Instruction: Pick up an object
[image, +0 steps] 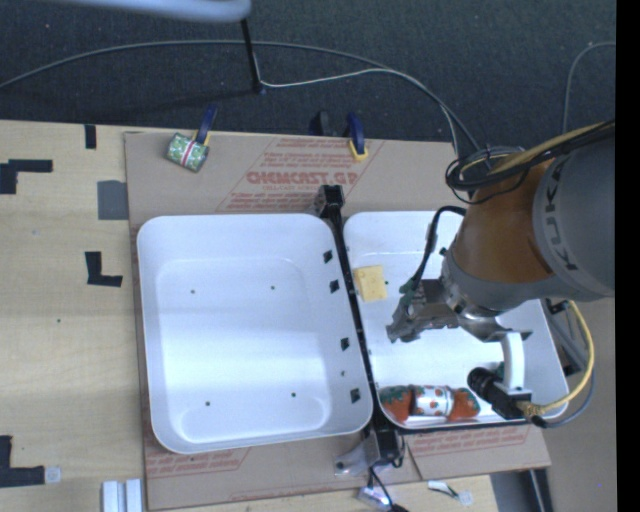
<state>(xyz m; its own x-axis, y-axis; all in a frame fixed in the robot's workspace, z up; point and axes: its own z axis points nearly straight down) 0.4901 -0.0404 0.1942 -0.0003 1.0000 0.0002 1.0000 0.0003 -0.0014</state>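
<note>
Just left of the gripper (408, 322), whose state I cannot tell, lies a yellow block (371, 283).

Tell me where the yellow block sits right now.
The yellow block lies in the right bin, close to its left wall by the central divider, just up and left of the pincer.

You see: tabletop (60, 330), pale wood | cardboard sheet (290, 175) centre frame | two white bins (150, 300) side by side on it | small green object (186, 151) upper left
</note>
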